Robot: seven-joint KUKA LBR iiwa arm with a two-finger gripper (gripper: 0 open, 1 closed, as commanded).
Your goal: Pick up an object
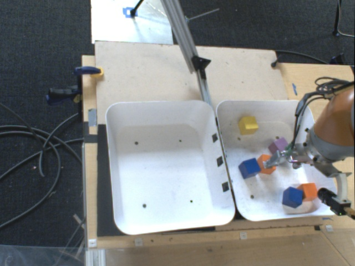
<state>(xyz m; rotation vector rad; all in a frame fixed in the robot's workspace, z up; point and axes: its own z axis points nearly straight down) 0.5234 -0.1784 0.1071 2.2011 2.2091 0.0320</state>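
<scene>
The right bin (260,206) holds several small blocks. A yellow cube (248,124) lies near its back. A purple block (278,145) sits mid-bin, with a blue cube (249,167) and an orange block (267,165) touching each other just in front of it. Another blue block (292,198) and an orange block (309,191) rest together at the front right. My gripper (275,159) reaches in from the right and hangs low over the first orange block, just below the purple one. I see nothing held in it.
The left bin (161,148) stands beside the right one, sharing a middle wall (221,159). A grey metal pole (183,32) slants across the back. Cables (33,148) lie on the floor to the left, and clamps (77,82) grip the bench's left edge.
</scene>
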